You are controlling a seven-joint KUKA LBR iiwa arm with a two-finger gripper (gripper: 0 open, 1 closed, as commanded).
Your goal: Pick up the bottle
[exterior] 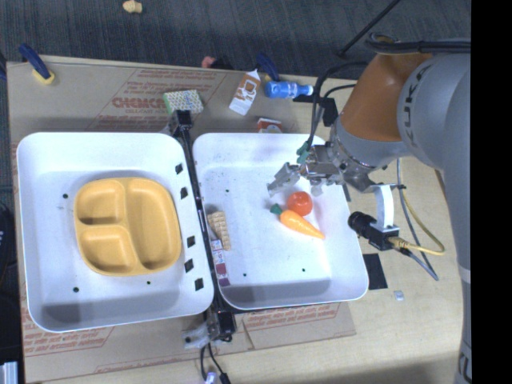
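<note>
Two white bins sit side by side on the counter [416, 326]. One hand [290, 174] hovers in the right bin [240, 262], just above a tomato [300, 202] and carrot [302, 224]; its state is unclear. Behind that bin, on the cardboard, lies the blue bottle [286, 90]. A yellow tray [128, 224] fills the left bin [40, 238].
</note>
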